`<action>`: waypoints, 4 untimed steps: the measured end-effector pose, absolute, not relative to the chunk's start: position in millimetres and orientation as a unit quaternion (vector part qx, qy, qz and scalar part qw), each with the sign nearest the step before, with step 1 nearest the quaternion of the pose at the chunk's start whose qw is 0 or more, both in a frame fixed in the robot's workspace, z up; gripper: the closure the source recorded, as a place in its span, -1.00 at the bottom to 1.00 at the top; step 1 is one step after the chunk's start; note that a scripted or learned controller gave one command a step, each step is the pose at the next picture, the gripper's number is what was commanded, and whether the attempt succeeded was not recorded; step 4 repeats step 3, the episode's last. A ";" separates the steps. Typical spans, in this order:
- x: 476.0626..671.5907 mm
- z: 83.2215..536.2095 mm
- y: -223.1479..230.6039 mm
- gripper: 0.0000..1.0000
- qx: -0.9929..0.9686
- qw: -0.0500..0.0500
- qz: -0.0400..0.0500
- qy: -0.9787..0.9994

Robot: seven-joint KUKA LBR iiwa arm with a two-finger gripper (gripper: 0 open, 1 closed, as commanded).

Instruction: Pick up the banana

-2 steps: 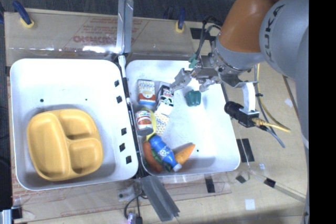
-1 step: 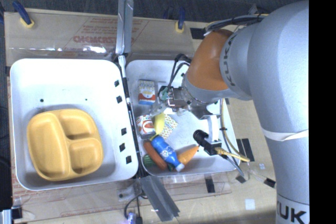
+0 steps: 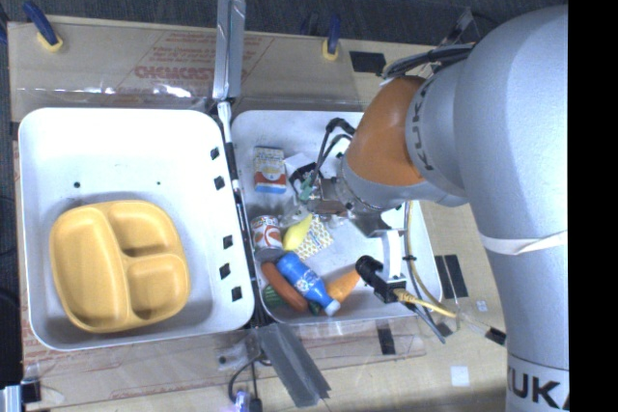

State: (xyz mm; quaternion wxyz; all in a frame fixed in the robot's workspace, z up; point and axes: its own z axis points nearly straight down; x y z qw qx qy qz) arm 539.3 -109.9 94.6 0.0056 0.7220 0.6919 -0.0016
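The banana (image 3: 297,233) is a short yellow piece in the middle of the right bin (image 3: 290,125), partly lying on a patterned packet (image 3: 317,241). My gripper (image 3: 311,191) hangs just above and behind the banana, dark and half hidden under the orange-banded wrist (image 3: 386,145). The banana's upper end reaches right under the gripper; whether they touch is hidden from me.
Around the banana lie a small carton (image 3: 269,167), a can (image 3: 266,230), a blue bottle (image 3: 305,281), a reddish sausage (image 3: 279,280) and an orange carrot (image 3: 345,285). A yellow divided tray (image 3: 116,260) sits in the left bin (image 3: 116,135). The arm covers the right bin's right side.
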 end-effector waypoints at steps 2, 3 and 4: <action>571.7 239.0 -46.4 1.00 0.750 -0.001 -0.001 0.662; 580.8 320.7 -23.6 1.00 0.728 -0.001 -0.001 0.686; 580.8 320.7 -23.6 1.00 0.728 -0.001 -0.001 0.686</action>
